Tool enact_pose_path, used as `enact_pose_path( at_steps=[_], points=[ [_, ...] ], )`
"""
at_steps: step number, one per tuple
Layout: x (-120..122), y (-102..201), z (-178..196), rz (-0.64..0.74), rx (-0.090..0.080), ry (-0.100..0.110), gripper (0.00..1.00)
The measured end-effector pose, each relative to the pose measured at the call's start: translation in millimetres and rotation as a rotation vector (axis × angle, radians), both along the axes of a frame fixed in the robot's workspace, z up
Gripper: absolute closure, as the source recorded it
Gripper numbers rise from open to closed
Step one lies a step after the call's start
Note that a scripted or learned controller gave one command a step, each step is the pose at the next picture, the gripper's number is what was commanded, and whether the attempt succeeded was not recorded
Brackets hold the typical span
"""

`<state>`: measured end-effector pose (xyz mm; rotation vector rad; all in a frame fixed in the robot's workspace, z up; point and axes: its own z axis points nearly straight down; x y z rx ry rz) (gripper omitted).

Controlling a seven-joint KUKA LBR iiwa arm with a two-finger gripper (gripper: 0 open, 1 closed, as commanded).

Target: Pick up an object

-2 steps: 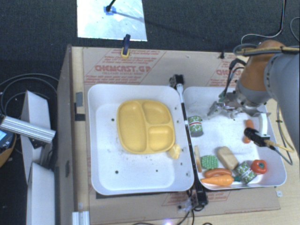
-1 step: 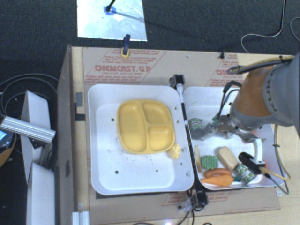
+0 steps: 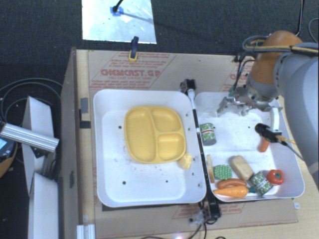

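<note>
One fixed camera, overhead, slanted.
Looks down on both bins [image 3: 149, 193]; arm [image 3: 294, 78] enters from right.

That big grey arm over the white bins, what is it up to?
The arm reaches in over the far end of the right bin, apparently trying to pick something up. Its gripper hangs there, apart from the toy foods, which lie mostly toward the near end: a carrot, a tomato, a small can. The left bin holds a yellow divided plate.

Dark carpet floor [image 3: 40, 29] w/ shiny metal sheet [image 3: 118, 13]; cardboard-topped bench [image 3: 149, 68], black cables [image 3: 20, 91] at left.
</note>
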<state>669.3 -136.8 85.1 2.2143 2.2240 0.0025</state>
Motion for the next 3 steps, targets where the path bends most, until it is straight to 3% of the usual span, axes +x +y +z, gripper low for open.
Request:
enact_pose_path(
  at_steps=[1,2,3],
  points=[
    [-27.3,27.4,-0.3,0.001,0.001,0.001,0.0],
    [-126.5,21.4,-0.8,-0.004,0.001,0.003,0.0],
    [-108.6,129.3,100.2,0.0,0.003,0.0,0.0]
  ],
)
